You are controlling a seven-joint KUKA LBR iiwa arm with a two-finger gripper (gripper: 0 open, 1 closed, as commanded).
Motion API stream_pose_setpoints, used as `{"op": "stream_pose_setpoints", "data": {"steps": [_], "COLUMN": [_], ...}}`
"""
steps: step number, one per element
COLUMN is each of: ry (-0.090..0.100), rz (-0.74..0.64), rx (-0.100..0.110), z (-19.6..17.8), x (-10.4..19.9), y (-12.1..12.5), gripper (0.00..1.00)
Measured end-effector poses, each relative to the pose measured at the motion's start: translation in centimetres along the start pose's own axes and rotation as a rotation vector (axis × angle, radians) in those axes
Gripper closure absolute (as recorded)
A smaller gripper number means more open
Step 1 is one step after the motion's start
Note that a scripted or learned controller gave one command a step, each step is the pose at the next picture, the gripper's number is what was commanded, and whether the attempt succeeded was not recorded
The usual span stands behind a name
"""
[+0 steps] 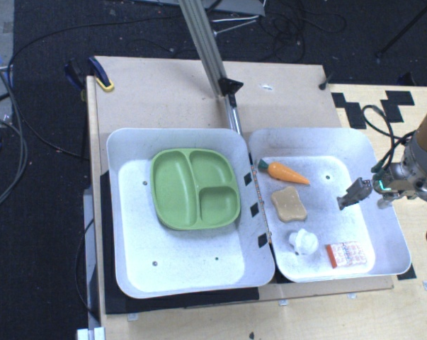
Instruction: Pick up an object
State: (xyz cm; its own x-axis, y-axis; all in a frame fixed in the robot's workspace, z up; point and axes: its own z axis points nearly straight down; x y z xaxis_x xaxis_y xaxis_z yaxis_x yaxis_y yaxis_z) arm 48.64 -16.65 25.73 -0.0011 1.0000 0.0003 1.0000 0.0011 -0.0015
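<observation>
A green plastic divided plate (196, 188) lay in the left shallow white bin (128, 261). In the right white bin (355, 147), going rightward, sat a tan slice of toy bread (289, 205) with an orange toy carrot (286, 173) just beyond it on the far side, a small white crumpled object (304, 241) nearer, then a red and white patterned packet (348, 253) near the front right corner. The dark two-finger gripper (353, 193) hovered over bare bin floor right of the bread, touching nothing; its opening could not be judged.
</observation>
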Motion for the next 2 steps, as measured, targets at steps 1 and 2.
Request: {"op": "stream_pose_setpoints", "data": {"steps": [1,2], "ry": [0.000,0.001], "rz": [0.000,0.001], "rx": [-0.001,0.003], "z": [0.0,4.4], "x": [0.0,0.5], "y": [0.0,-0.1], "gripper": [0.00,0.00]}}
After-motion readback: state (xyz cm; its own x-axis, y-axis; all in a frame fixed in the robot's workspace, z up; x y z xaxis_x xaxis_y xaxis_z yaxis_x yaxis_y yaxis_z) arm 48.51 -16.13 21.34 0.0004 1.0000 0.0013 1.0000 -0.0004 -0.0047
